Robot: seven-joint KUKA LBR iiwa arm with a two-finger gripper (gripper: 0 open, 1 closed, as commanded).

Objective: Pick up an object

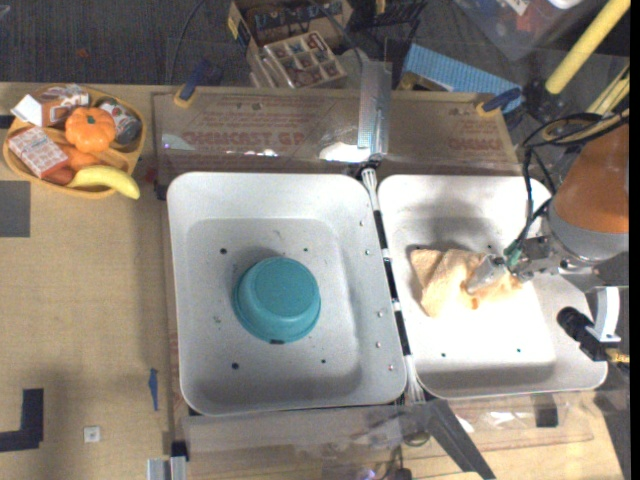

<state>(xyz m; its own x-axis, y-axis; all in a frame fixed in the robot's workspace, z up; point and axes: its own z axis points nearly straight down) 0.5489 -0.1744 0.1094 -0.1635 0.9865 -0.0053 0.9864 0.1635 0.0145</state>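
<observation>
A tan, wedge-shaped soft object [438, 276] lies in the right bin [500, 353], near its middle. My gripper [487, 275] reaches in from the right and is low over that object's right edge, touching or nearly touching it. A small orange patch [476, 301] shows just below the gripper tip. The grey arm with its orange band [598, 193] hangs over the bin's right rim. A teal bowl [279, 298] sits upside down in the middle of the left bin [200, 218].
A wooden dish of toy food [70, 143], with a pumpkin and a banana, stands on the bench at far left. Cardboard [270, 128] lines the back behind both bins. Cables [545, 143] hang near the arm at the right.
</observation>
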